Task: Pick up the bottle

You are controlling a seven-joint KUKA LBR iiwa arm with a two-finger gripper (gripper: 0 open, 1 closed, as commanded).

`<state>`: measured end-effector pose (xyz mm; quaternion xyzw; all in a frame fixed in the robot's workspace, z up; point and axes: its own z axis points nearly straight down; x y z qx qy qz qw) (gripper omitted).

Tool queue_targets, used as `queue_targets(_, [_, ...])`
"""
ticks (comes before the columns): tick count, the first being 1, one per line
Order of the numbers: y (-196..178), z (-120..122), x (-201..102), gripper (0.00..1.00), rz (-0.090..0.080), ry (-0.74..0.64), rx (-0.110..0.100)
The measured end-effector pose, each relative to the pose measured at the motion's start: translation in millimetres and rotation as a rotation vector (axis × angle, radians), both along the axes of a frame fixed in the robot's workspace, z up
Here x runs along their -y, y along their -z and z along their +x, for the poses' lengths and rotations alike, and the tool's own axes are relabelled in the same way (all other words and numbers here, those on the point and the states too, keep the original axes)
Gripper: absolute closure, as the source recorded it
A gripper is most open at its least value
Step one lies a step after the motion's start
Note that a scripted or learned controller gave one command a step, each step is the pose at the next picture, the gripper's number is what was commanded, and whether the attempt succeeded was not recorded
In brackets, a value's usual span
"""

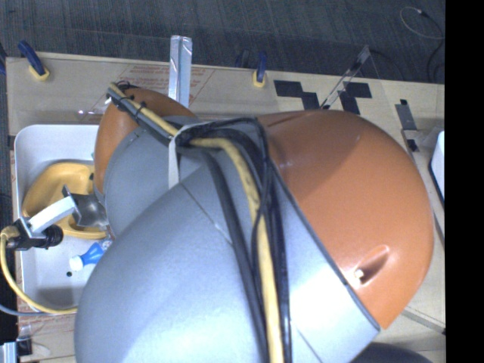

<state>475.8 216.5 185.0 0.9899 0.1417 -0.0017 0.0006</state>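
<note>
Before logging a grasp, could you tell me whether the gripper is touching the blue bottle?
Cannot tell: in the camera view the arm hides much of the gripper and blue bottle.

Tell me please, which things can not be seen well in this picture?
- Right bin: camera view, hidden behind the arm.
- Left bin: mostly covered by the arm; left edge cuts it.
- Bottle: only a blue-and-white piece shows; too small to identify.
- Yellow object: partly hidden by the gripper.
</note>
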Motion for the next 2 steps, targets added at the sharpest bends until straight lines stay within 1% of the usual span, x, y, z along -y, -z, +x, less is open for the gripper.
queue_targets(1, [-20, -1, -1, 1.0, -0.002, 0.033, -0.003])
queue_targets(2, [-9, -2, 1, 1.0, -0.002, -0.139, -0.01])
